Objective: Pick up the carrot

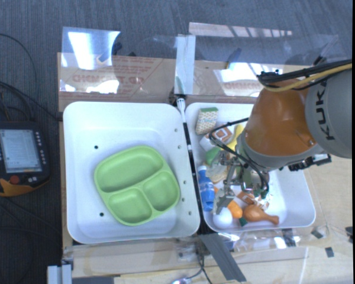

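The gripper (235, 189) hangs low over the right bin (300, 209), under the arm's orange band (278, 129). Whether its fingers grip anything cannot be told among the clutter. Just below and right of it lies the carrot (259, 215), with a white egg-like piece (224, 219) just below-left. A blue item (206, 193) sits just left of the tool, and a patterned sponge (206, 120) lies well above it. Far to its left, in the left bin (83, 135), rests a green divided plate (137, 184).
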Motion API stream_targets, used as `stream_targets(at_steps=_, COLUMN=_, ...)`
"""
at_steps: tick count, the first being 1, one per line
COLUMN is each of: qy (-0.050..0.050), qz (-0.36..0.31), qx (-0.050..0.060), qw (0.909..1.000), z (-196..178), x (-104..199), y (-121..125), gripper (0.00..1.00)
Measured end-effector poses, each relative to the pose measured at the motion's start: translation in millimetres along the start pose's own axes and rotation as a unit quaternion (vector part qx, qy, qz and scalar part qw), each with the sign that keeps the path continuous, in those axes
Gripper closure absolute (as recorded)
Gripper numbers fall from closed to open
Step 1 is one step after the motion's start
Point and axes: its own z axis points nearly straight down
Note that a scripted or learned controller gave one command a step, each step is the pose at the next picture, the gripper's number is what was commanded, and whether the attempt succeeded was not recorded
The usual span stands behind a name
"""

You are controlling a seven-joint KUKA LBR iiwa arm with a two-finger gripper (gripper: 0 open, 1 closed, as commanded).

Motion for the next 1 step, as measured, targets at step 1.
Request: stream_targets(at_steps=1, qy=0.0, qz=-0.042, qx=0.001, qw=0.9991, z=45.8, x=-4.2, y=-91.2, gripper=0.0)
